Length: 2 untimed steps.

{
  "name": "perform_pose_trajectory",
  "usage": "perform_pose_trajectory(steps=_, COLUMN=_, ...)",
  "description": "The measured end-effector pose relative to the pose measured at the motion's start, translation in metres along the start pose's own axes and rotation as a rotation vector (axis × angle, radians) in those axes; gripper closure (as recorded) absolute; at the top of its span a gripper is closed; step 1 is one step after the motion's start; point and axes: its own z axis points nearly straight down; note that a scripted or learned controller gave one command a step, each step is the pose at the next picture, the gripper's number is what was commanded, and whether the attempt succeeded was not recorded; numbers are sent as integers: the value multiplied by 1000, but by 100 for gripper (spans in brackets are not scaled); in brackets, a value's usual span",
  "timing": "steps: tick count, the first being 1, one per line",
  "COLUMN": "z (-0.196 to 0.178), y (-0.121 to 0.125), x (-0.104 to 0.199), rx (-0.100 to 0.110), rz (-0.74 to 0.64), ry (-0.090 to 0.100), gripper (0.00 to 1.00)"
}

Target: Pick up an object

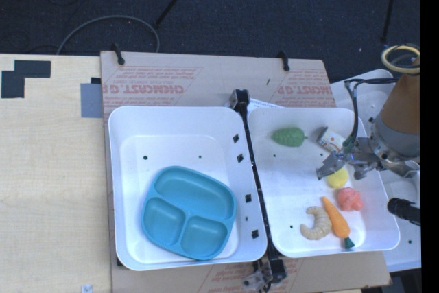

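- Overhead, slanted down on two white bins side by side: left bin (130,141) with a blue divided plate (188,212).
- Right bin (288,243) with green piece (289,137), yellow piece (337,178), pink piece (350,198), orange carrot (335,217), cream curled piece (317,224).
- Gripper (335,165) low over right bin, touching or just above yellow piece; jaws' spread impossible to tell, nothing seen clamped.

Arm (405,106): orange-tan tapered band over a grey wrist section, at the view's right edge.
Ring (402,57): pale yellow hoop at the top of the band.
Cable (357,106): thin, black, looped beside the wrist.
Tool (334,165): grey metal linkage, dark fingers.
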Motion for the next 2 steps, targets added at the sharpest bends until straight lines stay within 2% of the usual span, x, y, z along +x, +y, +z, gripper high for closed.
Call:
perform_pose_trajectory(steps=1, z=-5, y=3, x=0, rx=-10, rz=-2, ry=-2, gripper=0)
perform_pose_trajectory(steps=2, z=39, y=6, x=0, rx=-7, rz=-1, ry=-1, gripper=0)
